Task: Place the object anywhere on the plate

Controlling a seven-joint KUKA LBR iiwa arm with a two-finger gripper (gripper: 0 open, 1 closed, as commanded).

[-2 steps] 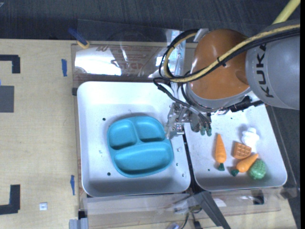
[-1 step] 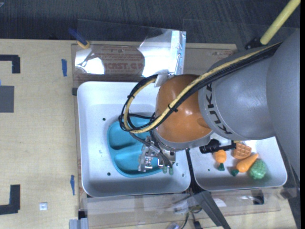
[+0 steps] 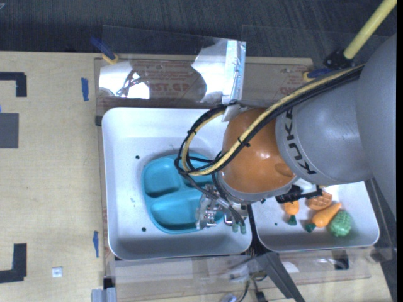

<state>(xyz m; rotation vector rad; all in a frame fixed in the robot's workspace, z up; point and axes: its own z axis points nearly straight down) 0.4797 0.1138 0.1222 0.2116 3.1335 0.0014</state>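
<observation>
A big grey arm (image 3: 352, 131) with a shiny orange band (image 3: 252, 156) reaches in from the right. It hangs over the left bin (image 3: 119, 168), which is white, smooth and shallow, with round corners.

In that bin lies a blue plate (image 3: 165, 197). It looks like smooth plastic, with soft round edges and a ridge that splits it into parts. Its right side is hidden under the arm.

The end effector (image 3: 217, 216) is a small metal piece with thin fingers. It sits low over the right edge of the plate, near the front wall of the bin. I cannot tell how far open it is or if it has hold of anything.

The toy foods are in the right bin (image 3: 365, 238), well apart from the plate: an orange carrot (image 3: 324, 216), a bumpy green piece (image 3: 340, 224) touching it, and more orange bits (image 3: 291, 206) beside them.

The left part of the left bin has bare white floor. The counter (image 3: 50, 168) is pale wood with black marks.

Yellow and black cables (image 3: 201, 143) loop over the arm.
</observation>
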